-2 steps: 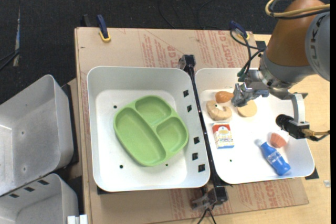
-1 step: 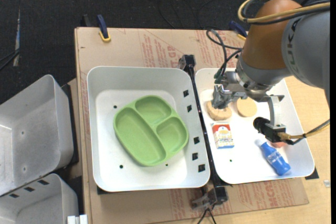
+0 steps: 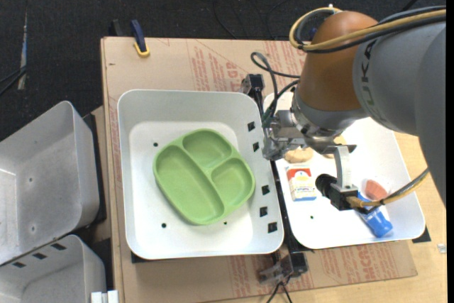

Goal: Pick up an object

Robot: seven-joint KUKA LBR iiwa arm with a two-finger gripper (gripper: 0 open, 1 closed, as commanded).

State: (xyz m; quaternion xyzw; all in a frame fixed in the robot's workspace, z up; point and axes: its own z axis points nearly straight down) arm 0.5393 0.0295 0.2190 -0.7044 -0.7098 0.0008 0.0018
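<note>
Just below gripper (image 3: 298, 151): small card box (image 3: 301, 183), not lifted; finger state can't tell; pick still pending.

A: Where is everything relative to the green divided plate (image 3: 204, 175)?

B: The plate lies in the left bin (image 3: 135, 117). To its right, in the right bin (image 3: 397, 152), the gripper (image 3: 292, 150) hangs over a small tan object (image 3: 298, 155). Beyond that lie a white carton (image 3: 301, 184), a pink piece (image 3: 375, 189) and a blue piece (image 3: 378, 223).
</note>
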